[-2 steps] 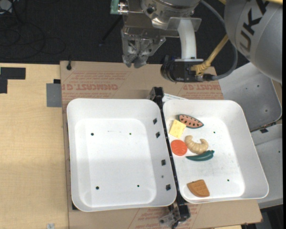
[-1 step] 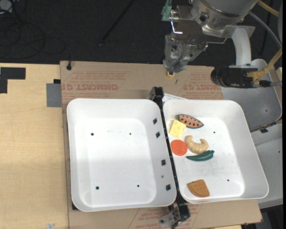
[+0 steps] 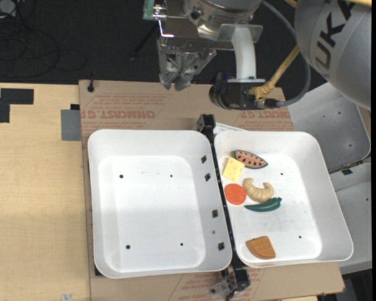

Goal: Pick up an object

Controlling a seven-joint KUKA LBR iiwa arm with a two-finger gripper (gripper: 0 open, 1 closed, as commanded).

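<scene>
My gripper (image 3: 178, 79) hangs high over the back edge of the bench, above and behind the left bin (image 3: 106, 168), with nothing between its fingers; the fingertips look close together. The objects all lie in the right bin (image 3: 319, 168): a watermelon slice (image 3: 250, 160), a yellow block (image 3: 232, 168), an orange-red disc (image 3: 235, 194), a tan croissant-shaped piece (image 3: 259, 190), a dark green pepper-shaped piece (image 3: 264, 205) and a brown bread-like wedge (image 3: 261, 248).
A black divider with clips (image 3: 215, 193) runs between the two bins. Brown cardboard (image 3: 131, 105) lies under the bins on the wooden bench. Cables trail across the dark floor behind.
</scene>
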